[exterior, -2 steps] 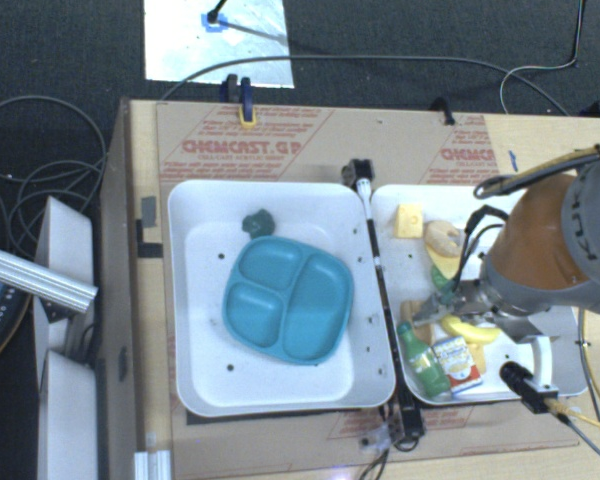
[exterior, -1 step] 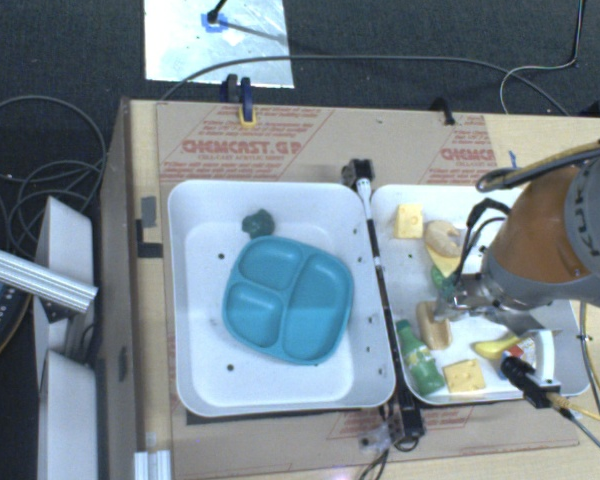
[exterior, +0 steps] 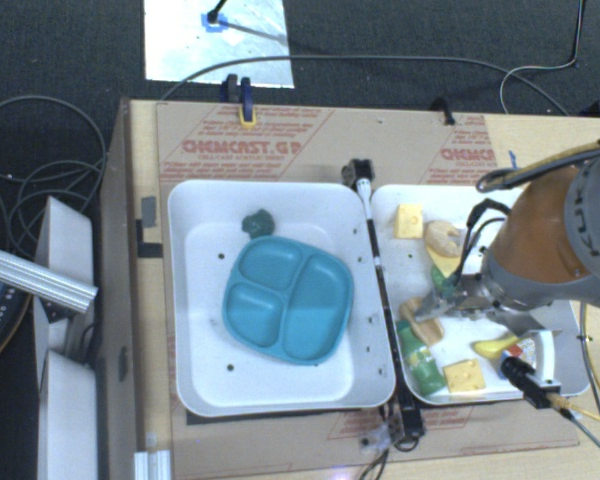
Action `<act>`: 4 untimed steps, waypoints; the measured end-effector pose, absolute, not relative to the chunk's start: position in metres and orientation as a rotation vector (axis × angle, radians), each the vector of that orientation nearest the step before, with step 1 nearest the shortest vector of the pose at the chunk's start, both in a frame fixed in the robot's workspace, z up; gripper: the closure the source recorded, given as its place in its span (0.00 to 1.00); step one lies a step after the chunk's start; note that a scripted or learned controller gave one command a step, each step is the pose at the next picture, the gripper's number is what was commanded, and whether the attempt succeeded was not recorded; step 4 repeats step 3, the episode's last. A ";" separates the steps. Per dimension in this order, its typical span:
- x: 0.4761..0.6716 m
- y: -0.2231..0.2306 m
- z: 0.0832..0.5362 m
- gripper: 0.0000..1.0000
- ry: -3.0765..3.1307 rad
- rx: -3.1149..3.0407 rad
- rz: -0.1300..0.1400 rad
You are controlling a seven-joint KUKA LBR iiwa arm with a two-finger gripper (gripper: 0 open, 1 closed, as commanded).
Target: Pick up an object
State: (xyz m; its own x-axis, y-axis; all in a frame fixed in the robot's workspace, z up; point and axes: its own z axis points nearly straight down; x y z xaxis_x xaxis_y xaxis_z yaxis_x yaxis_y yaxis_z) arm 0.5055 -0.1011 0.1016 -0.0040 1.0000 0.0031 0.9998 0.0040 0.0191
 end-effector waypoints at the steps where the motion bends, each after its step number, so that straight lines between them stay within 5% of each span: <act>1: 0.587 -0.115 0.089 0.00 2.218 2.210 0.012; 2: 0.589 -0.115 0.101 1.00 2.220 2.206 0.015; 3: 0.552 -0.042 0.241 1.00 2.224 2.214 0.007; 4: 0.552 -0.042 0.241 1.00 2.224 2.214 0.007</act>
